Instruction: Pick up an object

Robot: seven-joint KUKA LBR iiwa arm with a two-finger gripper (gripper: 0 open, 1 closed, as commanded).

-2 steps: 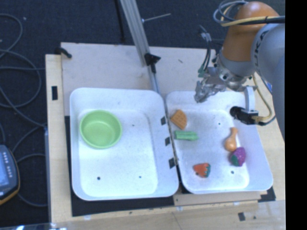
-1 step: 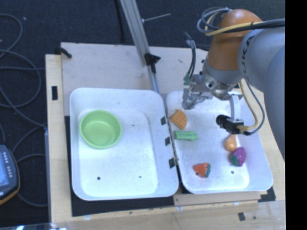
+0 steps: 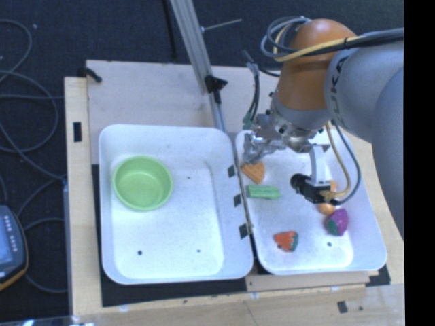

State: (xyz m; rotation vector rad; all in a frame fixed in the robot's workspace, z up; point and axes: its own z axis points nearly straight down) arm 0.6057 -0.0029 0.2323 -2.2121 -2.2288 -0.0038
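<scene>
Gripper (image 3: 254, 153) hangs directly above the orange wedge (image 3: 254, 173), near the right bin's (image 3: 363, 250) left wall; finger spread cannot be told from here. Green stick (image 3: 262, 193) lies just below the wedge, long axis crosswise. Wedge probably nearest target, straight down.

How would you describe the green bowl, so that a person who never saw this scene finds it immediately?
Look at the left white bin of the two. The green bowl sits in its upper left part, alone. It is round, light green and open on top, much larger than the small toys in the right bin.
</scene>
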